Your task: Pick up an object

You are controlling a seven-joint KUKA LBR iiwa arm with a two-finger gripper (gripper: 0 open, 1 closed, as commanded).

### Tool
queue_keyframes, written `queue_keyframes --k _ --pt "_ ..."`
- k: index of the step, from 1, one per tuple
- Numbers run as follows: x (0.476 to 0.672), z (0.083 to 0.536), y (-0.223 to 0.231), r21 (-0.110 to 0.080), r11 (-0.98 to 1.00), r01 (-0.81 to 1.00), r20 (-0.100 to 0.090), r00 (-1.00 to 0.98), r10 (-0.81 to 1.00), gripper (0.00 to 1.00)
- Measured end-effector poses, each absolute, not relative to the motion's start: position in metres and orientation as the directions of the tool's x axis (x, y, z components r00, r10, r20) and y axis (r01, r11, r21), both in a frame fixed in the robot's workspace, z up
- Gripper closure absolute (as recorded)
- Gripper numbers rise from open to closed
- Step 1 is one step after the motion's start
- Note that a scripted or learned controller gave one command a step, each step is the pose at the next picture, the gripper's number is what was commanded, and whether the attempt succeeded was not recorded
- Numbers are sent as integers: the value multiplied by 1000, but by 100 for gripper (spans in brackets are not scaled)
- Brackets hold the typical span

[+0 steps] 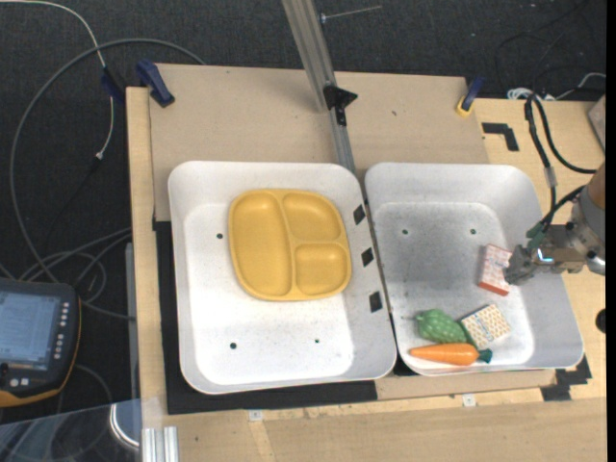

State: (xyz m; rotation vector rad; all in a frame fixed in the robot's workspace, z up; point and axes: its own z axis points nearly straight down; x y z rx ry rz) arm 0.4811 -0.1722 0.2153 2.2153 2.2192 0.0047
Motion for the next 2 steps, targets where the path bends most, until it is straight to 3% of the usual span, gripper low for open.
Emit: queue_keyframes --k 1,2 --pt "483 242 -172 5 2 1000 -2 -2 1000 100" --pt "496 236 -112 -1 7 1000 4 -7 1000 100"
